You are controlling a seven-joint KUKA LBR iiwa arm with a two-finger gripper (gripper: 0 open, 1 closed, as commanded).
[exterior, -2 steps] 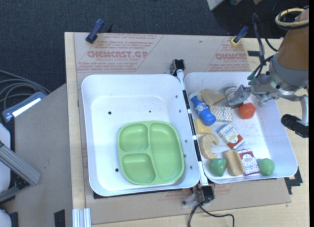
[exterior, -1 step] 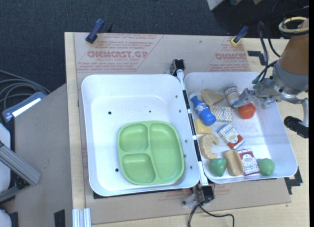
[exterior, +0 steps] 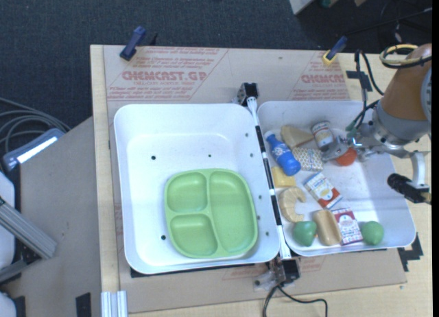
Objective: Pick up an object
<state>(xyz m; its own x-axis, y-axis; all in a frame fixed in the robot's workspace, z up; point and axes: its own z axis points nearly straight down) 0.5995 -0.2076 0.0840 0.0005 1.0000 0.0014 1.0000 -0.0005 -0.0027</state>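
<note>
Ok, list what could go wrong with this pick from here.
1. The claw sits low in the crowded right bin, so it may nudge the small can or the orange-red piece instead of gripping.
2. Objects lie packed together, so two might lift at once.

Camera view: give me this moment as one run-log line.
arm: over right bin | gripper: low among items near orange-red object | grasp: cannot tell | left bin: green divided tray
</note>
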